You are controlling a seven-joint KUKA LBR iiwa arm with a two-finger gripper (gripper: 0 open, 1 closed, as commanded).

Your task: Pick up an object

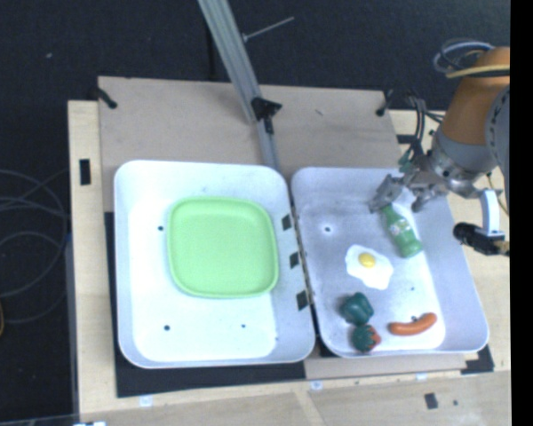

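The gripper (398,194) is seen with jaws spread open, straddling the top of a green bottle (402,230) lying toward one o'clock in the right bin (453,278). No label writing can be read.

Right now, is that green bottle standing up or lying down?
Lying down: the green bottle rests lengthwise on the right bin floor, beneath the gripper.
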